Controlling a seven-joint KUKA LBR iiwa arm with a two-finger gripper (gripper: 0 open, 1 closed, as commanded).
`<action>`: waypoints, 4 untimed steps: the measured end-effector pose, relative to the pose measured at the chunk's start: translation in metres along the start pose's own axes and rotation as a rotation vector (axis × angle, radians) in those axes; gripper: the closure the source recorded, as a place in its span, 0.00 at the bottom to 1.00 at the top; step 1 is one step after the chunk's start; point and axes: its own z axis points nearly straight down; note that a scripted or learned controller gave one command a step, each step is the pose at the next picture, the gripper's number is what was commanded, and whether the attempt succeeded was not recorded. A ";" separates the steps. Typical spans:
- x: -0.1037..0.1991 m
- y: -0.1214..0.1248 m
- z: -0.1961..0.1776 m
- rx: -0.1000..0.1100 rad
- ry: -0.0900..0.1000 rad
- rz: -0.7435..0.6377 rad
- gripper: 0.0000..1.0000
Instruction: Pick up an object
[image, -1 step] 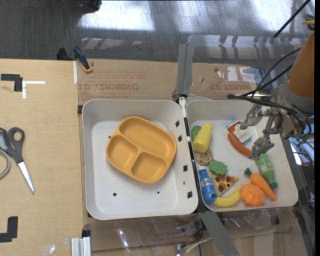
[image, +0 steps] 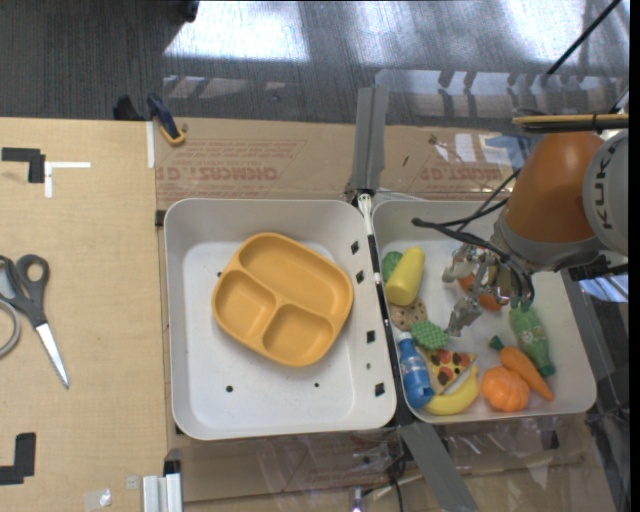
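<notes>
My gripper (image: 476, 293) hangs low over the middle of the right bin (image: 575, 375), under the orange-banded wrist. A small red-orange object (image: 488, 297) shows right against it; whether it is held I cannot tell. Around it lie a yellow corn cob (image: 406, 275), a round cookie (image: 403, 316), a green waffle piece (image: 430, 333), a blue bottle (image: 412, 366), a pizza slice (image: 453, 364), a banana (image: 452, 399), an orange (image: 503, 390), a carrot (image: 526, 369) and a green bottle (image: 527, 335).
The left bin (image: 200, 380) holds a yellow-orange divided plate (image: 283, 298). Scissors (image: 38, 315) lie on the wooden bench at the far left. A blue clip (image: 165, 119) sits behind the left bin. A grey divider (image: 366, 150) runs between the bins at the back.
</notes>
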 end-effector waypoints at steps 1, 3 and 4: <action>-0.065 0.004 -0.001 0.000 -0.003 0.020 0.00; -0.049 -0.054 -0.013 0.001 -0.008 0.158 1.00; -0.045 -0.026 -0.141 0.000 -0.001 0.259 1.00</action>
